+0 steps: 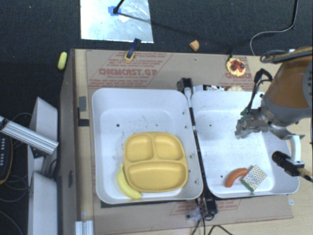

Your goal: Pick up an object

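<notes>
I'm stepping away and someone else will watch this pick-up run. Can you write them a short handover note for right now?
Gripper: above the right bin, near its upper right part; nothing seen between its fingers, open or shut unclear.
Right bin: an orange sausage and a small patterned box lie side by side near the front edge.
Left bin: a yellow divided tray, with a banana against its front left edge.
Done: nothing picked up yet.
Left: lower onto one object, close on it and lift. The sausage and box are nearest.
</notes>
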Controlling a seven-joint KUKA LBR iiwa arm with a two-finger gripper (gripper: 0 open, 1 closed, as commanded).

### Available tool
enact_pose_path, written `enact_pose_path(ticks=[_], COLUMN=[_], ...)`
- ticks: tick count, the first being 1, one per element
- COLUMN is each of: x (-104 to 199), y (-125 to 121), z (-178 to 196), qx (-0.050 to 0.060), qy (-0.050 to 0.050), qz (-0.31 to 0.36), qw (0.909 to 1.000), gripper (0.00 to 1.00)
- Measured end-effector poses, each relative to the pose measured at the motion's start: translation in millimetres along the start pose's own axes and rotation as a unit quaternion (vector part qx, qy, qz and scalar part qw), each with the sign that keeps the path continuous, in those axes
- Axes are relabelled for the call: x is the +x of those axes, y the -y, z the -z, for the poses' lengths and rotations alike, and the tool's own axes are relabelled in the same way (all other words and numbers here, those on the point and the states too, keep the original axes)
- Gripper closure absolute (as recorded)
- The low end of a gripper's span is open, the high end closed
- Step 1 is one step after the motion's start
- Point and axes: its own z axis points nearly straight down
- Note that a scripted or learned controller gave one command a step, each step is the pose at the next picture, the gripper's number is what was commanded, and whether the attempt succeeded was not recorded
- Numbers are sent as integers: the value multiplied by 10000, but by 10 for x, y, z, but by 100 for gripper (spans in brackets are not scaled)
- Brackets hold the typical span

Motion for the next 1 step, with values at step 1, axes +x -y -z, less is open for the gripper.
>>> enact_pose_path(ticks=[1], x=[-2], y=[-11], z=[106], qx=[-14], qy=[3], qz=[22], qw=[10000], gripper=[100])
